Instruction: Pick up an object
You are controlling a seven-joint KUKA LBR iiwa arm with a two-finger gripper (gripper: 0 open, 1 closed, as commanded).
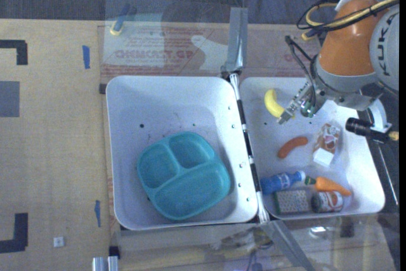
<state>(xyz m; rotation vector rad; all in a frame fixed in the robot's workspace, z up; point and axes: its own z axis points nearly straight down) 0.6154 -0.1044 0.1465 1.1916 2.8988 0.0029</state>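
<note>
In the right bin (254, 98), my gripper (292, 110) hangs low at the back, just right of a yellow banana (273, 103) and close beside it. Whether it touches the banana is unclear. An orange-red sausage (292, 146) lies a little in front of the gripper. A clear packet (329, 136) and a white block (322, 157) sit to the right. Along the front wall lie a blue bottle (281, 181), an orange carrot (332, 185), a grey speckled block (292, 201) and a small can (327, 201).
The left bin (127, 98) holds a teal divided plate (184, 175) at its front. The ridge between the bins (244, 130) runs just left of the banana. The arm's orange-banded wrist (349, 41) covers the right bin's back right corner.
</note>
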